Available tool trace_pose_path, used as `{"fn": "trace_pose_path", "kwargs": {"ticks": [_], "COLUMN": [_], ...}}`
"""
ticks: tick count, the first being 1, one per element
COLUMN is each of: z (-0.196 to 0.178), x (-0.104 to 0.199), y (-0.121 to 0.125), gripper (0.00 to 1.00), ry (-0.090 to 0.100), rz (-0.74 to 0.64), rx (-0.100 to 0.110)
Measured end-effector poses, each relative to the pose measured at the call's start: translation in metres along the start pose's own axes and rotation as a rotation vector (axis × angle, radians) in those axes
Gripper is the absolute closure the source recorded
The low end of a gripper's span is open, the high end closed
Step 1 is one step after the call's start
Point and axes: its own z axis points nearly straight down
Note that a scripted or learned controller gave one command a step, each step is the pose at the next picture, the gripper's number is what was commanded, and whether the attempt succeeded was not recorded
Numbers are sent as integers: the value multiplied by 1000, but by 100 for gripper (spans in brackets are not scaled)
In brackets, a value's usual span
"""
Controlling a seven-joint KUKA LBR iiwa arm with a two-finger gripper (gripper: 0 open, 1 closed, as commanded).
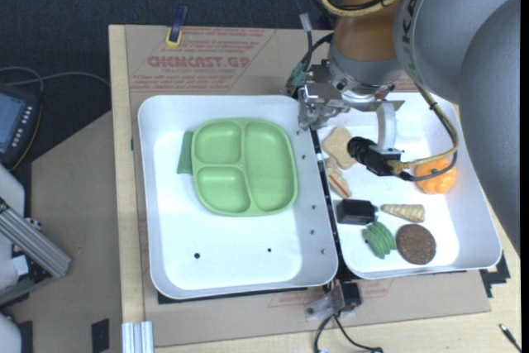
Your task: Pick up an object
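Nothing appears lifted yet, so the pick seems still ahead. The gripper (318, 103) hangs over the far left corner of the right bin (471, 219); whether it is released or clenched cannot be told. That bin holds every candidate: a tan bread slice (339, 146), orange toy (438, 180), black block (355, 212), cone (402, 212), green leafy piece (380, 238) and brown disc (416, 244). The left bin (165, 219) holds a green divided plate (244, 165).

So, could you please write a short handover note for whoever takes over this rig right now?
Gripper: over the far end of the divide between the bins, no object visibly in it.
Left bin: green divided plate.
Right bin: tan bread piece, orange toy, cone, black block, green piece, brown disc.
Done: nothing lifted yet. Left: pick up one object.
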Motion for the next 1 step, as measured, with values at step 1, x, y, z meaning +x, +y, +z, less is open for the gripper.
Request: {"fn": "trace_pose_path", "kwargs": {"ticks": [1], "z": [-9], "x": [1], "y": [7], "gripper": [100], "ry": [1], "rz": [-3], "rx": [-7]}}
